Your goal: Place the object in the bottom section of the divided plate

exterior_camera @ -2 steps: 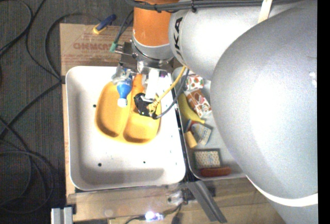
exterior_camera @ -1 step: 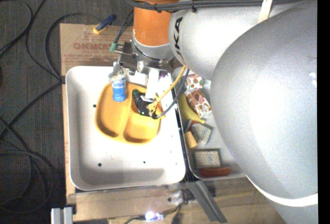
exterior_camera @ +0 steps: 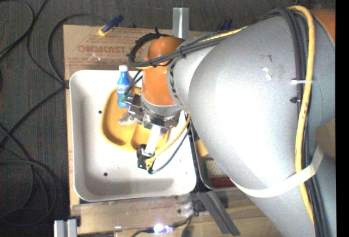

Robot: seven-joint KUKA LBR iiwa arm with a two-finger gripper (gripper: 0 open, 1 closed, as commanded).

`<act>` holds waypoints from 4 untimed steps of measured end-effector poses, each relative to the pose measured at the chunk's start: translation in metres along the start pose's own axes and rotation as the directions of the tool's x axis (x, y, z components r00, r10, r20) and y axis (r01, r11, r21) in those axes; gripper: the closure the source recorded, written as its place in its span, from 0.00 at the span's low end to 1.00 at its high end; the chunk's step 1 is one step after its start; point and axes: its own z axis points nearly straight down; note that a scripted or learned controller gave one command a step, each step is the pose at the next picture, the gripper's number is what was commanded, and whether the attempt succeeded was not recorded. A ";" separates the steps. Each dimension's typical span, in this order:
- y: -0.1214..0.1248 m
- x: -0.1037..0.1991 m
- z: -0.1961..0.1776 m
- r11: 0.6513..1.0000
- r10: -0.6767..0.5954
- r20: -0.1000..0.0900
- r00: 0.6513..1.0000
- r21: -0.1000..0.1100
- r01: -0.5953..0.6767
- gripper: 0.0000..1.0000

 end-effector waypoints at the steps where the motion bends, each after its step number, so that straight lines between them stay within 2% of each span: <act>1: 0.003 0.002 -0.156 0.989 0.146 0.002 0.989 -0.006 -0.146 0.00; 2: 0.003 0.002 -0.164 0.989 0.145 0.007 0.989 -0.004 -0.145 1.00; 3: 0.002 0.003 -0.172 0.990 0.142 0.012 0.990 -0.002 -0.142 1.00; 4: 0.002 0.050 -0.153 0.986 0.168 0.004 0.986 -0.004 -0.168 1.00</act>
